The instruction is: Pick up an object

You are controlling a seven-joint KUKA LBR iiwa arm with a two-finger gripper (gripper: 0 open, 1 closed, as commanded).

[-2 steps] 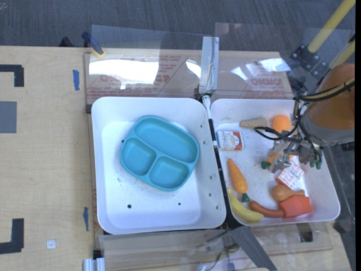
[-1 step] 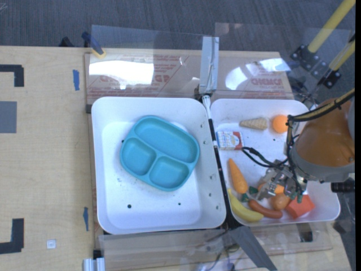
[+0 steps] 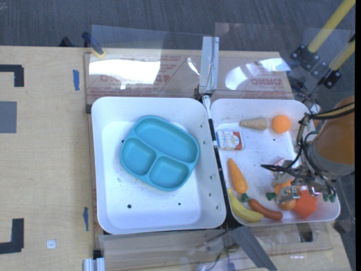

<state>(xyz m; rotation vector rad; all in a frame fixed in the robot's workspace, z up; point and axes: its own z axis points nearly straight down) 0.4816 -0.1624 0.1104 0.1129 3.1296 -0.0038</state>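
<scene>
Tomato-like red toy (image 3: 305, 205), the likeliest target, lies in the near right corner of the right bin (image 3: 256, 110), directly beneath the gripper (image 3: 289, 192). The gripper hangs low over that corner; wires and metal parts clutter it, so whether anything sits between its parts cannot be told. An orange piece (image 3: 287, 203) touches the red toy on its left, partly under the gripper, and a small green bit (image 3: 271, 195) lies just beside that. The deciding relation, as a judgement: the target lies almost straight below the gripper, slightly toward the bin's near wall, so the approach is vertical rather than lateral, with the wall close enough to obstruct.

Farther out:
- a red sausage (image 3: 265, 209), long axis slanting toward the near wall;
- a banana (image 3: 242, 206) curving along the near left corner;
- a carrot (image 3: 237, 175), long axis running nearly front to back;
- a small carton (image 3: 229, 140), a pale cone-shaped toy (image 3: 254, 123) and an orange ball (image 3: 281, 123) near the far wall.

A blue divided plate (image 3: 159, 152) occupies the left bin (image 3: 107, 168), well apart.
</scene>
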